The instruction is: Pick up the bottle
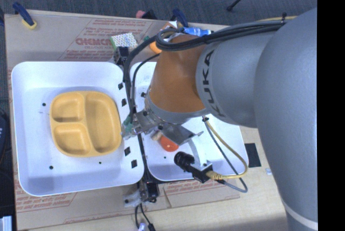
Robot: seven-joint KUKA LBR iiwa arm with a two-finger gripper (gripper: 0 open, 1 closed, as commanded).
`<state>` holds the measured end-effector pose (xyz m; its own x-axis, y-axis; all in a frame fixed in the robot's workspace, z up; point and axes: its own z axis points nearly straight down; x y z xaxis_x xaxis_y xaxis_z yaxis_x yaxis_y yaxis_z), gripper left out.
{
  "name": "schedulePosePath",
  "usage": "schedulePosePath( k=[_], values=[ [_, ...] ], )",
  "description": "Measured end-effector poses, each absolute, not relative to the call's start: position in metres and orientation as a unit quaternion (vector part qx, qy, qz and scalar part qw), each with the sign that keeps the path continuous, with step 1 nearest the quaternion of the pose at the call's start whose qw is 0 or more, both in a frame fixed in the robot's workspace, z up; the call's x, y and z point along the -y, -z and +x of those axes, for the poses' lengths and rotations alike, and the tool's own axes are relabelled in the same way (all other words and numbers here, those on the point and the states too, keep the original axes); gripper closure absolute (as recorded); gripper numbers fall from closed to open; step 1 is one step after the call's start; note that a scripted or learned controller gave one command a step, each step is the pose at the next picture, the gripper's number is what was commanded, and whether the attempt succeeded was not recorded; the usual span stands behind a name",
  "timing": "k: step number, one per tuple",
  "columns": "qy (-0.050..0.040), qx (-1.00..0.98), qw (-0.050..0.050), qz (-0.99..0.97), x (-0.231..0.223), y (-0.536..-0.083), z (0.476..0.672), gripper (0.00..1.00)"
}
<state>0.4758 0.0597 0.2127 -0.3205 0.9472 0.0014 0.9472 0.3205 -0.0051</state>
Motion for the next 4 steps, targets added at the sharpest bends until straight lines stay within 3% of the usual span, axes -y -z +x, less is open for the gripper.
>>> schedulePosePath(
  k=[1,2,3,4],
  values=[
    [-0.0005,0.819,0.000,-0.573,-0.025,-0.318,0.477,1.00],
    [-0.0014,0.882,0.002,-0.472,-0.079,-0.240,0.476,1.00],
    [-0.0001,0.891,-0.001,-0.453,-0.061,-0.358,0.477,1.00],
    [-0.0011,0.948,0.002,-0.318,-0.061,-0.225,0.476,1.00]
  ],
)
